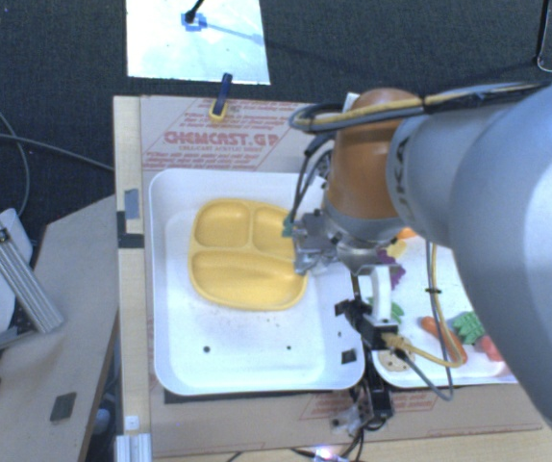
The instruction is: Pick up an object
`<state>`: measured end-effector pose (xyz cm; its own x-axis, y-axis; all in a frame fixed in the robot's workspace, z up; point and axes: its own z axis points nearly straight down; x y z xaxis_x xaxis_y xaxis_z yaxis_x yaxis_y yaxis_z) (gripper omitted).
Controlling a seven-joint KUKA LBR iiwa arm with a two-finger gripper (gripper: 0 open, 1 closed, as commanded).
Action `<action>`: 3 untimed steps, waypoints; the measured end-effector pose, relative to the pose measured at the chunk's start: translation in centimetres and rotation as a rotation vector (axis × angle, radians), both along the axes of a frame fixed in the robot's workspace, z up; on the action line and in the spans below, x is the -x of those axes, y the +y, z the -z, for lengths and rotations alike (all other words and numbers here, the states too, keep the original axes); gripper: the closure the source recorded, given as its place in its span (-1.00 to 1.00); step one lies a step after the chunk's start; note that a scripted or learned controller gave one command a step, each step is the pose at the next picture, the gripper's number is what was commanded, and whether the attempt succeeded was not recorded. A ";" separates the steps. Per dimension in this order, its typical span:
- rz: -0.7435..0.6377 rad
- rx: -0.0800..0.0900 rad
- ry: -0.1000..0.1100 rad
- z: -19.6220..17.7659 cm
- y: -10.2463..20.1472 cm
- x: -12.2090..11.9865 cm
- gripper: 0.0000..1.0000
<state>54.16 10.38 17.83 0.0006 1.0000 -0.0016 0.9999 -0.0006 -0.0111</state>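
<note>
The left bin (175, 354) is occupied by a yellow divided plate (242, 255), which lies flat in the upper half and reaches close to the bin's right wall. The plate is split into two small compartments at the top and one long one below. The lower half of this bin's floor is left bare apart from a few dark specks.

The arm (468, 162) is seen entering from the right, and its grey body and orange band (363, 162) cover most of the right bin (492, 373). The gripper (307, 250) is placed at the plate's right edge, just over the divide between the two bins. Whether the gripper is spread, pressed together or pinching anything cannot be told, as the wrist housing blocks the view.

In the uncovered lower corner of the right bin, small items are noted: an orange piece (434, 327), a green piece (468, 326) and a purple piece (391, 266) beside the wrist. Their exact kind cannot be made out. Cables (430, 354) hang from the wrist across that bin's front wall.

Open room is found at the left bin's front and left sides.
</note>
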 end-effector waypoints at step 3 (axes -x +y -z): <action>-0.005 -0.001 -0.016 -0.7 -6.8 -12.9 1.00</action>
